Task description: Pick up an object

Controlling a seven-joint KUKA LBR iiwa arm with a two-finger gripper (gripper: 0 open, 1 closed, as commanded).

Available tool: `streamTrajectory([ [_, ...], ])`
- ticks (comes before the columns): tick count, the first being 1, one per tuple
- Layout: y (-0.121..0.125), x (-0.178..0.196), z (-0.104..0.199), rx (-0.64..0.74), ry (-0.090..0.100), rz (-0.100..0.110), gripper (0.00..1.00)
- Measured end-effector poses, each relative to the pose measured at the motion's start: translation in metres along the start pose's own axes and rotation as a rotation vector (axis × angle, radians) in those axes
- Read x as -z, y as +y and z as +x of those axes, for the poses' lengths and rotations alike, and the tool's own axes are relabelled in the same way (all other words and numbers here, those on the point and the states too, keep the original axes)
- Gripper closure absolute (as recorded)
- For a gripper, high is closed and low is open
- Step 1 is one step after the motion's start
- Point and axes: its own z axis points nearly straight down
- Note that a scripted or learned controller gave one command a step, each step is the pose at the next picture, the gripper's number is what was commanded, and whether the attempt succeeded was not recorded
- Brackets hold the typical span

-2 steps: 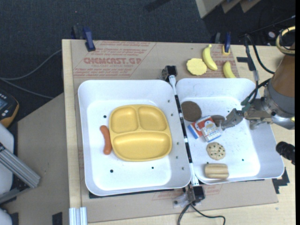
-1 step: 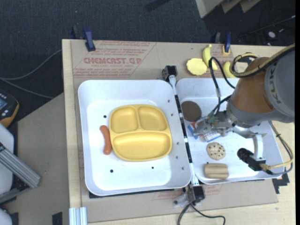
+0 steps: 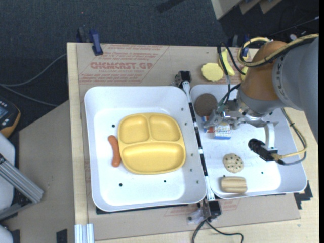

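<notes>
Overhead, plywood bench [image 3: 126,65] on dark carpet [image 3: 40,19]; two white bins [image 3: 101,105]; jaws' state unclear.

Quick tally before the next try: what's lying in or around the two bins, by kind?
Divided yellow plate: 1
Hot dog sausage: 1
Brown round patty: 1
Chocolate chip cookie: 1
Bread roll: 1
Small red, white and blue item under the gripper: 1
Yellow piece outside the bins: 1
Total: 7
</notes>
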Motion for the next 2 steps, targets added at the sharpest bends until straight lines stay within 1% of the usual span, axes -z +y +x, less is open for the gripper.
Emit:
streamTrajectory([
  [1,0.000,0.013,-0.001,-0.004,0.000,-0.007,1.00],
  [2,0.003,0.103,0.067,0.005,0.003,-0.003,1.00],
])
